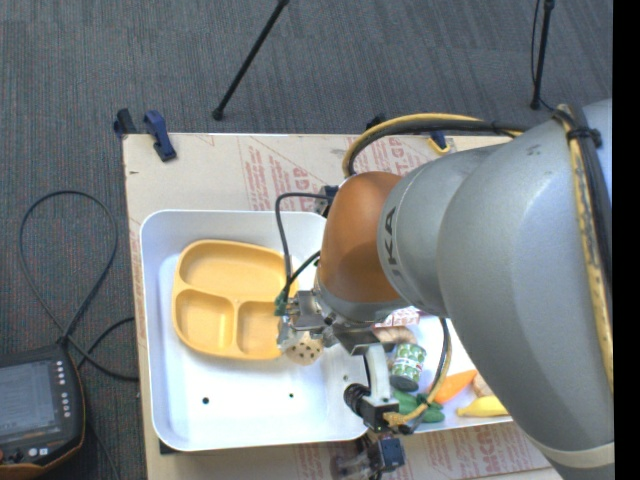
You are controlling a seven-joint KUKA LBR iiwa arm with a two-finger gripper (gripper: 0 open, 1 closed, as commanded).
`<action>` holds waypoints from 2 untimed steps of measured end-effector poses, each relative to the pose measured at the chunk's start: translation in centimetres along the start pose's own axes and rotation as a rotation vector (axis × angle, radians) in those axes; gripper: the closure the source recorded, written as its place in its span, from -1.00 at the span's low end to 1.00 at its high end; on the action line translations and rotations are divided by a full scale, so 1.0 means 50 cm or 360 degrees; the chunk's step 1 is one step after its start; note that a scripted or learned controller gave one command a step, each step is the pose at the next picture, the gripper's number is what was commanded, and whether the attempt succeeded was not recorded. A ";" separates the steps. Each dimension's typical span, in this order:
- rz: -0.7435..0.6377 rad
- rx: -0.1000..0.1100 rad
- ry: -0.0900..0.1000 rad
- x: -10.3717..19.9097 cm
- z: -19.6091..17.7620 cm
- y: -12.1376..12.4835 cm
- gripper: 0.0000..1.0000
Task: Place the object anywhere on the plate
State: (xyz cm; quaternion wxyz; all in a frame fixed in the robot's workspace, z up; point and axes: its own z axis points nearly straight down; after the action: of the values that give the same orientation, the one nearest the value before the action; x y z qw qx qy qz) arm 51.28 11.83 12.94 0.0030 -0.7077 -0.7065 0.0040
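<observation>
A yellow three-compartment plate lies in the left white bin, toward its upper half. A small beige block with dark dots sits at the plate's lower right corner, half over the rim and half over the bin floor. My gripper hangs directly above and against this block, at the plate's right edge. The grey and orange arm hides most of the gripper's body and the space to its right.
The right bin, largely hidden by the arm, holds a green can, an orange carrot-like piece, a yellow piece and a green item. Cables loop near the wrist. A blue clamp sits at the bench's far left corner.
</observation>
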 end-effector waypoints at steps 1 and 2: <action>0.0003 0.0011 -0.0002 -0.002 -0.012 0.000 1.00; 0.0002 -0.0014 -0.0007 0.112 0.083 0.047 1.00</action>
State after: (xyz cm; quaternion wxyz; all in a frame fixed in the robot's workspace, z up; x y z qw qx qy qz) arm 53.59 17.44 8.76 -0.0018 -0.7082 -0.7060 0.0025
